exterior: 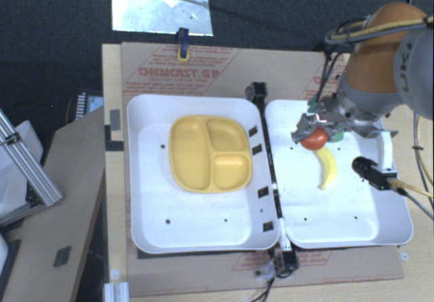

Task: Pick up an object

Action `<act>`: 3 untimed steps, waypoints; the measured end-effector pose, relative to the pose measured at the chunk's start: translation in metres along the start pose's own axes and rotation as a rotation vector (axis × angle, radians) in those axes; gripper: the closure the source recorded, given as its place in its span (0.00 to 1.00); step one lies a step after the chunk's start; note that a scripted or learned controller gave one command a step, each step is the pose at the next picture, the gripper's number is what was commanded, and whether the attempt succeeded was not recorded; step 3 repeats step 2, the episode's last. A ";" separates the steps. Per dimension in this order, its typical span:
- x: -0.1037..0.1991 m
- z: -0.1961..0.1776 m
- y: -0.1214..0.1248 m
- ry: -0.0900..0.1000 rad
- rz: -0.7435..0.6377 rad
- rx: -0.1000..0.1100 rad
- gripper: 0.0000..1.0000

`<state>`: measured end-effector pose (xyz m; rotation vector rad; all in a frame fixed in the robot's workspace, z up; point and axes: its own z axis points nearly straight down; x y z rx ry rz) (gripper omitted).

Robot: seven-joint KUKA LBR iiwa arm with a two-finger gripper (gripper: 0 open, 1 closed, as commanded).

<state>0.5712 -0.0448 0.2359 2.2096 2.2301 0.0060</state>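
A small red round object (314,140) lies in the right bin (352,226), near its upper middle. A yellow banana (327,168) lies just below and to the right of it, almost touching it. My gripper (310,128) hangs directly over the red object, and its metal tip overlaps the object's upper edge. The view does not show whether the red object is gripped or only sits beneath the gripper. The arm's grey and orange wrist (380,56) comes in from the upper right.
A yellow divided plate (209,153) sits in the middle of the left bin (149,212). A black ridge (266,165) runs between the two bins. The bins rest on a cardboard sheet (190,66).
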 end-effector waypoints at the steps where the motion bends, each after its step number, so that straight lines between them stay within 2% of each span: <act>1: 0.059 -0.003 0.025 0.002 -0.002 0.001 1.00; 2: 0.115 0.009 0.048 0.001 -0.001 0.003 1.00; 3: 0.115 0.009 0.048 0.001 -0.001 0.003 1.00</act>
